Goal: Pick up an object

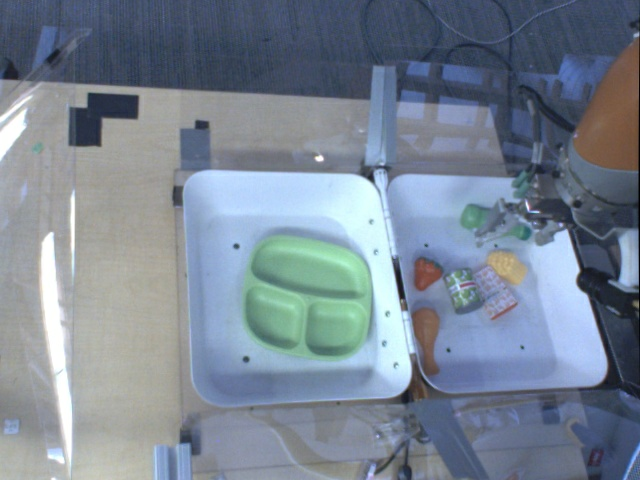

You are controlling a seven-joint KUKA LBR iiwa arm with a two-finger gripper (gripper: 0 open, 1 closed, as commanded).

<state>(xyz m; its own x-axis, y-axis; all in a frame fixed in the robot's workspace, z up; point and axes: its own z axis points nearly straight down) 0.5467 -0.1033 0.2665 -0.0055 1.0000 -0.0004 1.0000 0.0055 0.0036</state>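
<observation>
Green round toy (474,215) just left of the gripper (508,222), maybe touching. Open or closed? Can't tell.

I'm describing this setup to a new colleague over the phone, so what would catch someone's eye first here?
First, the big green divided tray, lying alone in the middle of the left bin. Next, the cluster of small toy foods in the right bin: a red strawberry, an orange carrot, a green-and-white can and yellow corn. Last, the arm's orange band at the right edge, with its tool over a green item near that bin's far side.
</observation>
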